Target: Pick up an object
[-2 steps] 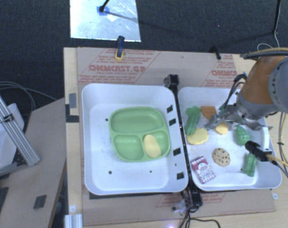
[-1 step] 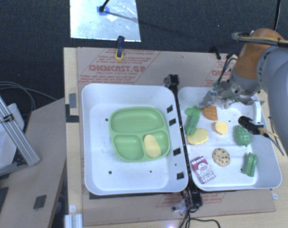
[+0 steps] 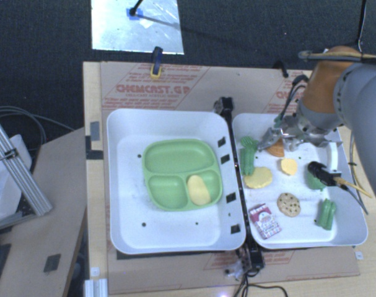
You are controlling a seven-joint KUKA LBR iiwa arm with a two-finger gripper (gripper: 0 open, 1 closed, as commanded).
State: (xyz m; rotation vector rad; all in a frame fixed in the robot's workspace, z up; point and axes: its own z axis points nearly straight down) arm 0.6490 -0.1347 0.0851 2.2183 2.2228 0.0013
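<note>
My gripper (image 3: 284, 137) hangs low over the back of the right bin (image 3: 355, 228), just above an orange piece (image 3: 276, 149) that lies partly under it. Nothing shows as lifted from the bin floor. Close by lie a long green piece (image 3: 247, 156), a flat yellow piece (image 3: 258, 178) and a small yellow chunk (image 3: 288, 166). Nearer the front are a round cookie (image 3: 288, 204), a red and white packet (image 3: 264, 221) and a green piece (image 3: 326, 215). Another green piece (image 3: 312, 178) sits at the right, partly hidden.
The left bin (image 3: 126, 228) holds a green divided plate (image 3: 175, 159) with a yellow oval item (image 3: 199, 190) in its front right compartment. The grey arm (image 3: 355, 98) comes in over the right bin's back right corner. A clamp (image 3: 225, 106) sits between the bins.
</note>
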